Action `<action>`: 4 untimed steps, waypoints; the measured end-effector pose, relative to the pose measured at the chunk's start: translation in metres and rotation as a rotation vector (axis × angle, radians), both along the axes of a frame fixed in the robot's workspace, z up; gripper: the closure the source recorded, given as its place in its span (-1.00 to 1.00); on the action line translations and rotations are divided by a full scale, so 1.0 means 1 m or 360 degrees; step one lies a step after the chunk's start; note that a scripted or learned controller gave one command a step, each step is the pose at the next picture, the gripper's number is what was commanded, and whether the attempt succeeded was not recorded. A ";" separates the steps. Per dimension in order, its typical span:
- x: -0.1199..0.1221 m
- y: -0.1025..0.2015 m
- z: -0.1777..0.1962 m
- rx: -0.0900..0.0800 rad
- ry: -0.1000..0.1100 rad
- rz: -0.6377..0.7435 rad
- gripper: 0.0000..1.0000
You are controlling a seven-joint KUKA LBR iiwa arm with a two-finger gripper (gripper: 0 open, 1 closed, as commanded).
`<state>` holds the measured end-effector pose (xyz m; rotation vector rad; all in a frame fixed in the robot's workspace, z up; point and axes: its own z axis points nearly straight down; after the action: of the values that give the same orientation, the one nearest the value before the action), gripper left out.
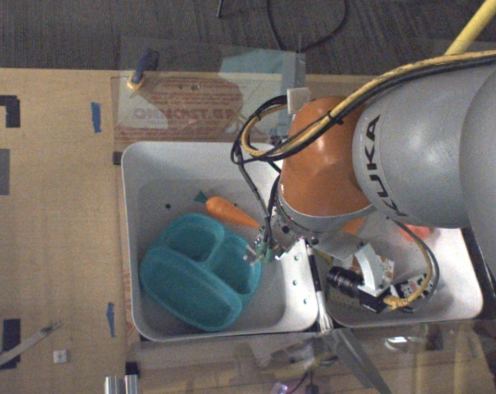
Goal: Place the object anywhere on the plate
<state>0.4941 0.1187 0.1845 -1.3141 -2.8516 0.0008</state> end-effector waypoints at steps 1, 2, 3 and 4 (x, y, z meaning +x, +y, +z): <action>-0.015 -0.027 -0.052 0.0000 -0.0001 0.0130 1.00; -0.015 0.073 -0.022 0.0000 -0.0006 0.0012 1.00; -0.011 0.082 -0.070 0.0025 -0.0024 -0.0629 1.00; 0.024 0.062 -0.001 0.0001 -0.0010 0.0301 1.00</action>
<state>0.5184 0.1810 0.1831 -1.0408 -2.9683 -0.0037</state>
